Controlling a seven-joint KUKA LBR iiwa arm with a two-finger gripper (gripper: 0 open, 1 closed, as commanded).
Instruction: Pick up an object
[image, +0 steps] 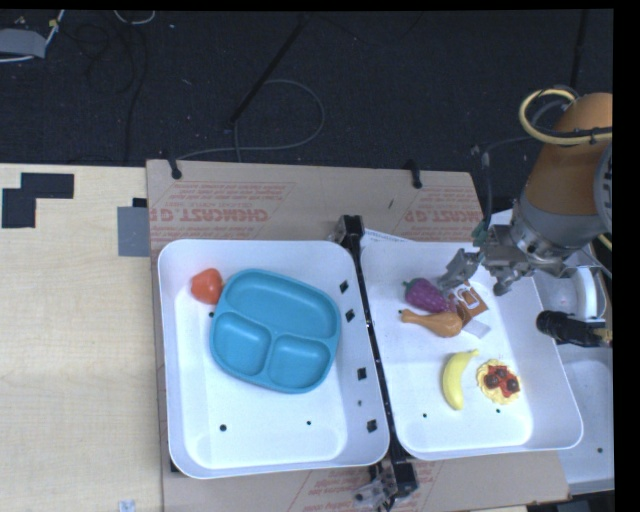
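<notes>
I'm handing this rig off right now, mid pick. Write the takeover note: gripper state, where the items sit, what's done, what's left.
Gripper: low over the right bin, at its upper part, right by the purple item and the chicken drumstick. Whether it grips anything cannot be told from this view.
Right bin also holds the banana and the small pizza piece, both lying toward the near side.
Left bin: blue divided plate and a red-orange tomato by its upper left corner.
Done: arm is in over the right bin.
Left: nothing is visibly lifted; a grasp and lift are still needed.
</notes>
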